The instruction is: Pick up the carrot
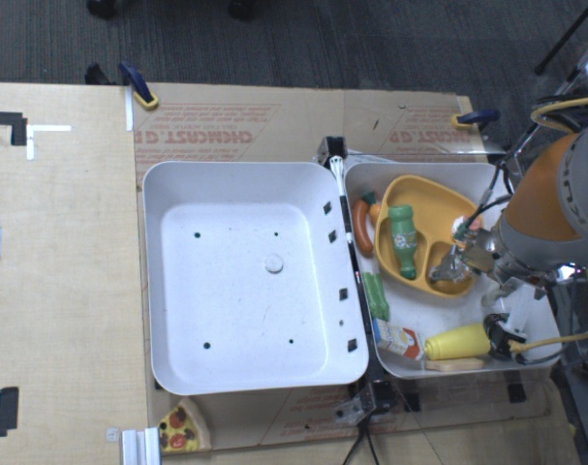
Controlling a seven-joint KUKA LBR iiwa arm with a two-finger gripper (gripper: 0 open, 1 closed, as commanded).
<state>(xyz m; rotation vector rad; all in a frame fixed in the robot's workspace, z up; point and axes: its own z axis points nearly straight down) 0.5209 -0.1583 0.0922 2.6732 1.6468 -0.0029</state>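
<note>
The carrot (360,229), orange with a small green top, lies along the left wall of the right bin (424,370), just left of a yellow bowl (439,197). My gripper (451,265) is low over the right part of that bowl, well to the right of the carrot and apart from it. A green bottle (402,240) lies in the bowl between the gripper and the carrot. Nothing shows in the gripper's grasp.
The right bin also holds a green vegetable piece (375,296), a small carton (400,338), a yellow squeeze bottle (458,341) and a tan block (455,363). The left bin (158,260) stands beside it. A pizza-slice toy (180,429) lies on the bench.
</note>
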